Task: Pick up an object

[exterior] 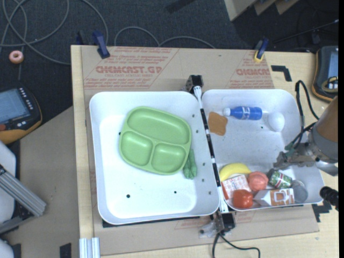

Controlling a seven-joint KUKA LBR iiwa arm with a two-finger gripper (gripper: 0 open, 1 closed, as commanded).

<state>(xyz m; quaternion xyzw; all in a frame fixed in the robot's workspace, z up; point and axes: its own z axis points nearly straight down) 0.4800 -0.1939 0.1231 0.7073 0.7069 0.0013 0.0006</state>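
My pincer (286, 159) hangs low at the near right corner of the right bin (244, 97), coming in over that bin's right wall. From this slant I cannot tell its state, and I see nothing caught in it.

The candidates lie heaped in that same corner: a small green-labelled can (280, 179) just under and beside my pincer, a reddish ball (257, 180) to the can's left, a yellow piece (235, 170) further left against the divider, a red tomato-like thing (243, 199) below them, and a flat white and orange packet (279, 197) under the can. A blue and white bottle (243, 112) lies apart at the far side of the bin, with a brown flat piece (217, 123) beside it.

The can is nearest, so I judge it my target. To do this well I should centre over the can alone, turn so I close across its narrow width, and come straight down without nudging the ball or pinching the packet beneath. The bin wall is close; I would keep clear of it, then lift slowly.
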